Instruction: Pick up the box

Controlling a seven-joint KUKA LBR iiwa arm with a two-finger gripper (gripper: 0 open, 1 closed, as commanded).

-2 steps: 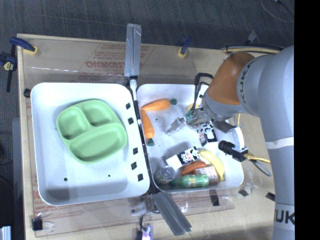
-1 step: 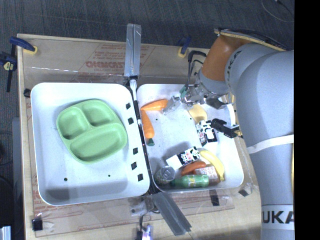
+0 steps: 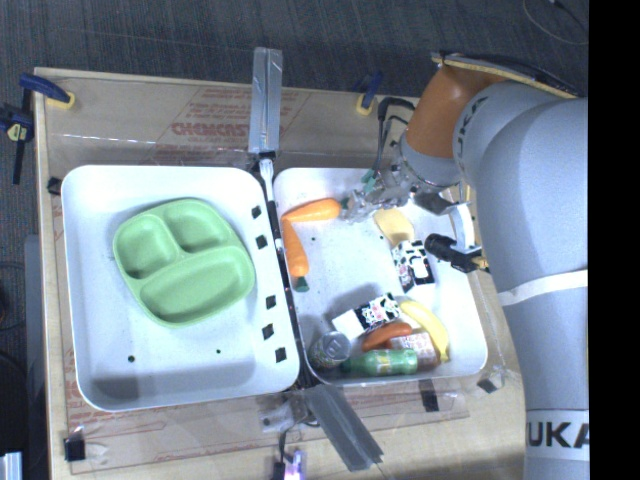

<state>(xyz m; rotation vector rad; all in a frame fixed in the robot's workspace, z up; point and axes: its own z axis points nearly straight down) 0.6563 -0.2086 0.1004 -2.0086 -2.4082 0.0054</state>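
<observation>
Over the right bin [image 3: 470,298] we hover our end effector [image 3: 372,196], grip unreadable, well short of the cow-print box [image 3: 368,315].

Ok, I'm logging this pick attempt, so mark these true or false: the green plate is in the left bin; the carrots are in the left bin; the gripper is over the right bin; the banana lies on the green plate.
1. The green divided plate is in the left bin: true.
2. The carrots are in the left bin: false, they lie in the right bin.
3. The gripper is over the right bin: true.
4. The banana lies on the plate: false, it is in the right bin.
</observation>
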